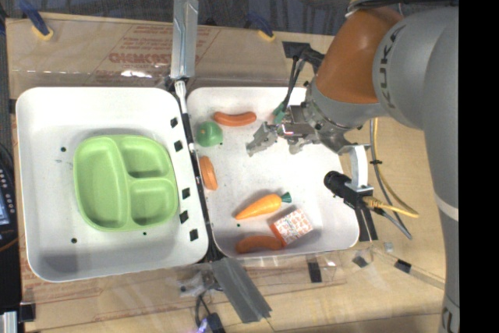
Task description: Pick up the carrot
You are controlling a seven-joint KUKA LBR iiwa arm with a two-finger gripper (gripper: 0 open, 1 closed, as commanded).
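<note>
Reading "KUKA" on the arm (405,35), whose hand (269,135) hangs with splayed, bare fingers well above the carrot (260,206).

Arm (405,51) cut off at right

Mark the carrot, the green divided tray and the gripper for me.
carrot (260,206): camera view, middle of its orange body.
green divided tray (87,185): camera view, left compartment floor.
gripper (260,141): camera view, midway between its fingertips.
</note>
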